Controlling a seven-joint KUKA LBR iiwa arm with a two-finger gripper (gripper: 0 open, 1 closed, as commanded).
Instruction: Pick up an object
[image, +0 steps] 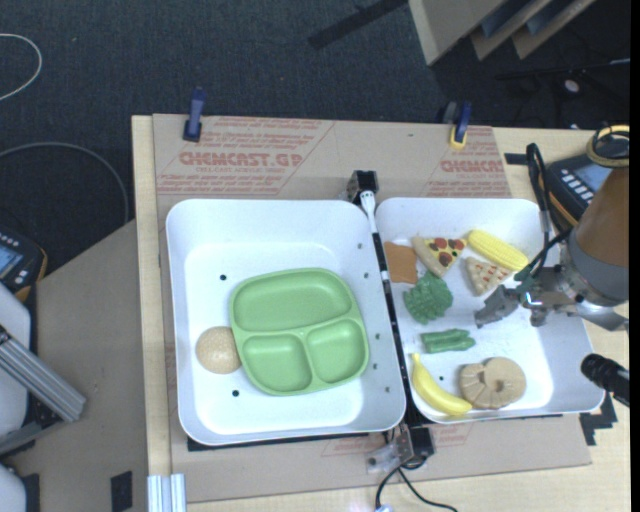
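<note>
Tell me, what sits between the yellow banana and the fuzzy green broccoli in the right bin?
In the camera view, a long green bean pod lies between the yellow banana and the green broccoli.

A pale green tray (296, 328) sits in a white bin (190, 330); the corn (497, 249) and banana (437, 392) are yellow, the broccoli (428, 298) dark green.
</note>
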